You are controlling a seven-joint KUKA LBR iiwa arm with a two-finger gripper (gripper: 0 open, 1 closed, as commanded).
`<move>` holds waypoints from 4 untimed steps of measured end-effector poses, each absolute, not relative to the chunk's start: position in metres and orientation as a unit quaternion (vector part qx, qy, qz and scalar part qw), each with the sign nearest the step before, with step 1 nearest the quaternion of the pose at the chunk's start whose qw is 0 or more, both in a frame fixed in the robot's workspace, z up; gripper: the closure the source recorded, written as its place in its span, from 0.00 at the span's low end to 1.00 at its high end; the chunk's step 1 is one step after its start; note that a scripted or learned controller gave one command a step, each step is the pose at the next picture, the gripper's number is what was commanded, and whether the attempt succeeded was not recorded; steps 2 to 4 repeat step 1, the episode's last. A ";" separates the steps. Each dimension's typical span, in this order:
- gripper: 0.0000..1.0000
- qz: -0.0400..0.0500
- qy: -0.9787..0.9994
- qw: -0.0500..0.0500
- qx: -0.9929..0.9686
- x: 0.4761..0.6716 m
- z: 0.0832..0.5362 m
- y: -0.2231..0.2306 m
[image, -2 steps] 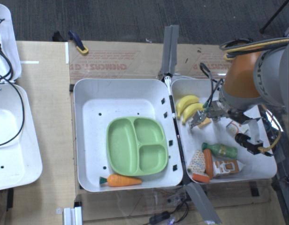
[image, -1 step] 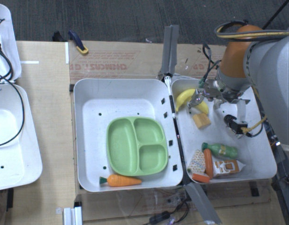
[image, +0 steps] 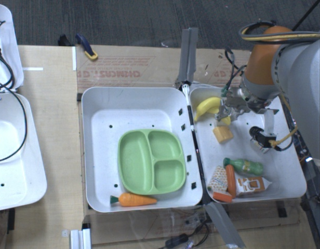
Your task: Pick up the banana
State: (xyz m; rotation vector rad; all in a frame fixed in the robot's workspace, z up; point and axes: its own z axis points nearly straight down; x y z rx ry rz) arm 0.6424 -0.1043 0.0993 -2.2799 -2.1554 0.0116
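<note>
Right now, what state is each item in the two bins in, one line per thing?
Yellow banana: lying in right bin, gripper at its end.
Green divided plate: flat, left bin.
Orange carrot: lying beside plate.
Green bottle: on its side.
Tan block: resting near banana.

Arm [image: 300, 71]: bulky, rounded pale-grey casing, smooth and matte. Orange band [image: 264, 61] above the wrist, domed, glossy. Yellowish hose loops over the top of the band; thin black cables run down its left side toward the wrist. Wrist section below: grey metal, blocky, darker parts. Gripper [image: 225, 113]: small, grey and black, detail blurred. A black fitting with a yellow-tinted cable sits lower right of the wrist, beside a white bracket-like piece. No markings legible.
</note>
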 end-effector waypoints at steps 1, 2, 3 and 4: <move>1.00 0.001 -0.632 0.000 -0.775 0.637 0.191 -0.039; 1.00 0.001 -0.632 0.000 -0.775 0.637 0.191 -0.039; 1.00 0.001 -0.632 0.000 -0.775 0.637 0.191 -0.039; 1.00 0.001 -0.632 0.000 -0.775 0.637 0.191 -0.039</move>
